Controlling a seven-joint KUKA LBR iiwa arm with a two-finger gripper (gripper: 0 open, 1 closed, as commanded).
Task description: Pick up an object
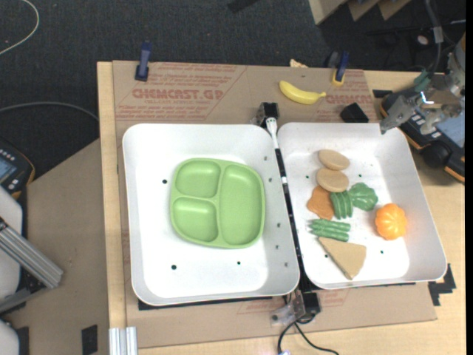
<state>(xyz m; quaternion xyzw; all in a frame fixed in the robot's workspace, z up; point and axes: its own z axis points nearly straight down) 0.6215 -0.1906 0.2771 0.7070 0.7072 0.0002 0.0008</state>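
Tan wedge (344, 257) is sitting at the right bin's (423, 198) near edge, long axis diagonal, down-left of my pincer (403, 109), which I'm hovering over the far-right corner, grip state unreadable.

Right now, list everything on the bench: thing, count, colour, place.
bins: two, white, side by side on the bench
divided plate: one, light green, in the left bin
round cookies: two, tan, upper part of the right bin
orange wedge: one, orange, below the cookies
broccoli: one, green, middle of the right bin
green beans: one bunch, green, below the wedge
pumpkin: one, orange, right side of the right bin
bread slice: one, tan, near edge of the right bin
banana: one, yellow, on the board behind the bins
clamps: two, blue, back edge
claw: one, grey, above the right bin's far right corner
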